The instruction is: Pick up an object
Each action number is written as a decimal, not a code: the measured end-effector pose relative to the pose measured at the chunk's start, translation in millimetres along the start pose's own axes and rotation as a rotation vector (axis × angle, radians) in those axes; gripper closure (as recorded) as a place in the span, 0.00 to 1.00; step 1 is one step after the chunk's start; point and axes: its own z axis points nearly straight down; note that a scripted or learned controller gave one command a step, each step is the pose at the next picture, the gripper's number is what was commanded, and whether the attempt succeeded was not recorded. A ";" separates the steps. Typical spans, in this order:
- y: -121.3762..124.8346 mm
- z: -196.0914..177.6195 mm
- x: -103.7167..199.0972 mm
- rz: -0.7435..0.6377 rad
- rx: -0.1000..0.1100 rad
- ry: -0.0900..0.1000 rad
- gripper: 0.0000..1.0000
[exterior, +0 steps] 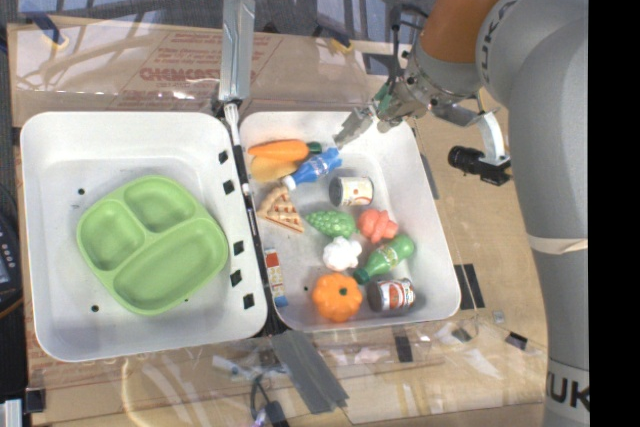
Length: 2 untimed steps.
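We see the end effector (352, 127) over the right bin (425, 177), near its back edge, arm coming in from the upper right. Its fingers look slightly apart with nothing between them.

Closest object is the blue bottle (312, 167) — just below and left of the fingertips, lying tilted. The orange carrot (277, 153) sits just left of the bottle, against the bin's left wall. The small can with a face label (351, 190) lies just below the tips, near the bin's middle.

Further toward the front:
- pizza slice (281, 211) by the left wall
- green corn-like piece (331, 222), pink piece (376, 224), white piece (341, 253) clustered mid-bin
- green bottle (386, 258) tilted, touching the red-labelled can (391, 294)
- orange pumpkin (336, 296) at the front, beside that can

Open room — the bin's back right corner and right side are bare floor, so we have clearance there; the front half is crowded, items touching or nearly so.

Left bin (50, 155) holds a green divided plate (152, 245), well apart from the end effector. Both bins sit on the worktop (500, 245), side by side.
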 end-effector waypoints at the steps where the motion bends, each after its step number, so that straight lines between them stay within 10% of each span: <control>1: 9.6 104.1 31.2 -0.018 0.002 0.002 0.00; 2: 10.8 92.9 31.5 -0.024 0.002 0.000 1.00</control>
